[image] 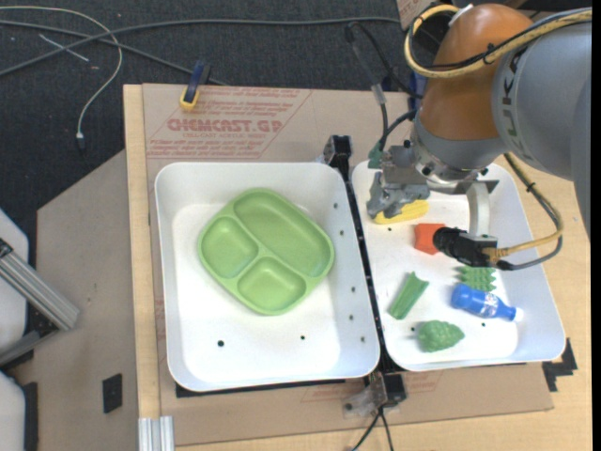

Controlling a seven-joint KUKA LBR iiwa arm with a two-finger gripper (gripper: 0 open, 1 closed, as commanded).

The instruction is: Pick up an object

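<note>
Seemingly the pick is only starting: the gripper [392,207] hangs low in the right bin [535,341], right at a yellow piece [402,213]; whether it pinches it, I cannot tell. Nothing looks lifted yet.

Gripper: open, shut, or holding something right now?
Gripper: low in the right bin, over a yellow object; open or shut cannot be told, and no grasp is visible.

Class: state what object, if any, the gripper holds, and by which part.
It cannot be told: the gripper is down on the yellow object, hiding any hold.
</note>
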